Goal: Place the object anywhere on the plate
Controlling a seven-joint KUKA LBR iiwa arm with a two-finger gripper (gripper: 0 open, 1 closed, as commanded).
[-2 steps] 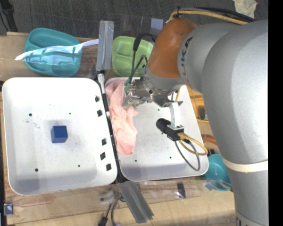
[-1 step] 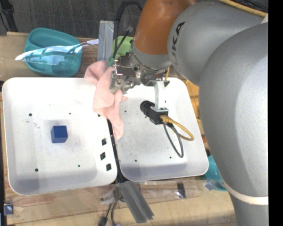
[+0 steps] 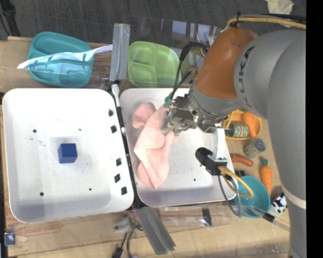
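Note:
A pink cloth (image 3: 155,157) lies crumpled along the left side of the right bin (image 3: 189,172). My gripper (image 3: 171,122) hangs over the cloth's upper end and looks to be touching it, with the arm's grey and orange wrist covering the bin's back right corner. A small blue cube (image 3: 68,152) sits alone on the floor of the left bin (image 3: 21,98). A green divided plate (image 3: 151,63) rests on the bench just behind the right bin, and a teal dish (image 3: 56,63) stands behind the left bin.
A black cable fitting (image 3: 205,158) dangles over the right bin's right side. Beyond that bin's right rim lie a small bottle (image 3: 238,129), a toy carrot (image 3: 266,176), a teal bowl (image 3: 254,196) and other toys. A divider wall separates the bins.

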